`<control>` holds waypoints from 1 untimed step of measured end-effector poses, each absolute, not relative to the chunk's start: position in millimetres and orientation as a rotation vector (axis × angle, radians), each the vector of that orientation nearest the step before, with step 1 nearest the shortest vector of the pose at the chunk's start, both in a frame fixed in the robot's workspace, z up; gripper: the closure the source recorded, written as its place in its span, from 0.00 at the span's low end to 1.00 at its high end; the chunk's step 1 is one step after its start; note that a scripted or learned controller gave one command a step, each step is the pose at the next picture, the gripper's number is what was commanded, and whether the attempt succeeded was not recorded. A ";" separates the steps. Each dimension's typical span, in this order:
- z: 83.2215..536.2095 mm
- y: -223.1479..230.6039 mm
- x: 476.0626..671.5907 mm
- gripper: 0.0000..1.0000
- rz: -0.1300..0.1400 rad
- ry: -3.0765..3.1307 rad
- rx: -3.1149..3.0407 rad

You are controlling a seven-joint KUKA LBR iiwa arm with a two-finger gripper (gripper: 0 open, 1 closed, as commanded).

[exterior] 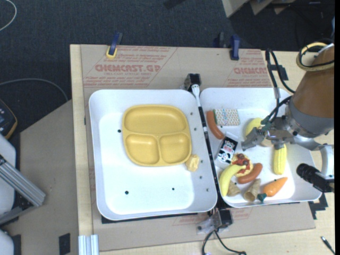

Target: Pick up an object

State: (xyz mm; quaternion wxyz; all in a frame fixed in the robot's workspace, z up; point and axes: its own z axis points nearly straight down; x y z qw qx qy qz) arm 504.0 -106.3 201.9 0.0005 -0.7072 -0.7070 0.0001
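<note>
My gripper [256, 138] hangs low over the middle of the right bin [249, 95], reaching in from the right. Just behind it lies a yellow lemon-like piece [253, 125], and a corn cob [279, 159] lies to its right. Below it lie a red and yellow pizza-like piece [241, 161], a sausage [249, 173], a banana [228, 178], a carrot [274, 186] and a beige piece [249, 192]. To its left are a small black and white item [227, 149], a red hot dog [215, 124] and a patterned white card [227, 116]. I see nothing clearly held.
The left bin [106, 142] holds a yellow divided plate [156, 134] and a small pale yellow piece [192, 163] by its right wall. The rim between the bins [204, 137] runs close to the toys. Cables [273, 73] trail over the right bin's far side.
</note>
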 end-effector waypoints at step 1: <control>137.9 -105.4 502.2 0.00 0.006 -2.215 -2.217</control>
